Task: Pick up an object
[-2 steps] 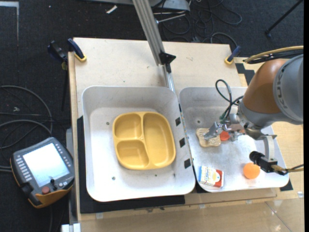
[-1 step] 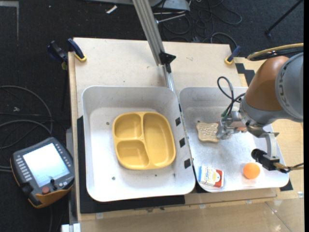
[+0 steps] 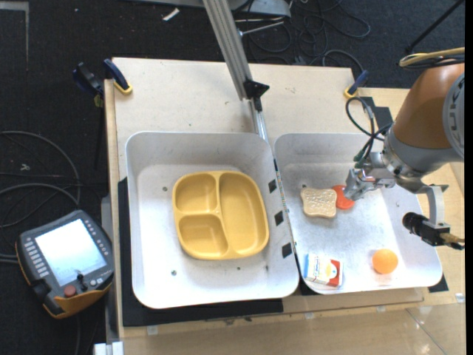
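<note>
In the right bin (image 3: 414,276) lie a slice of toast (image 3: 319,203), a small red-orange piece (image 3: 343,198) just right of it, an orange ball (image 3: 384,261) near the front right, and a small white carton with red and blue print (image 3: 324,271) at the front left. My gripper (image 3: 355,188) hangs low over the red-orange piece, right beside the toast. The fingers are small and dark against the bin floor here.
The left bin (image 3: 148,220) holds a yellow divided plate (image 3: 219,214). A slanted metal pole (image 3: 230,39) rises behind the bins' shared wall. A teach pendant (image 3: 65,261) lies on the floor at left. Clamps sit on the bench's back corners.
</note>
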Action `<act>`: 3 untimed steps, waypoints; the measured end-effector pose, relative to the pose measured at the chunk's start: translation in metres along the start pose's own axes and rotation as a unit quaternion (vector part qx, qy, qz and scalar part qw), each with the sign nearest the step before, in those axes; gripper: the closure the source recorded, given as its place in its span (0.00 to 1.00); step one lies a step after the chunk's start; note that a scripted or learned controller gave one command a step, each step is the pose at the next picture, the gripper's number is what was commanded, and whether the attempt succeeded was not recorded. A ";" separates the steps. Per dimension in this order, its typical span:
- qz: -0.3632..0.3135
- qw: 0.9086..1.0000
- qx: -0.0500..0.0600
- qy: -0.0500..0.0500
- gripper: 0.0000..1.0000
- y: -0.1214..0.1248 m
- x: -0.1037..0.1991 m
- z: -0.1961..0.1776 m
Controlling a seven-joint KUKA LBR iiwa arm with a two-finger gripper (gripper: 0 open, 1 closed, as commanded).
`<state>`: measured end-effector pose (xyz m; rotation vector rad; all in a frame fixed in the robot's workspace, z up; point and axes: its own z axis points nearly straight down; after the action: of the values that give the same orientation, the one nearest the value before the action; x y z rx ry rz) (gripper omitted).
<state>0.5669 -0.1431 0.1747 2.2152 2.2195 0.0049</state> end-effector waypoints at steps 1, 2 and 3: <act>0.000 1.000 0.000 0.000 1.00 0.002 -0.002 -0.043; 0.000 1.000 0.000 0.000 1.00 0.004 -0.003 -0.082; -0.003 1.000 0.003 0.002 1.00 0.019 0.055 -0.069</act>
<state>0.5849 -0.0884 0.2439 2.2129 2.2312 0.0015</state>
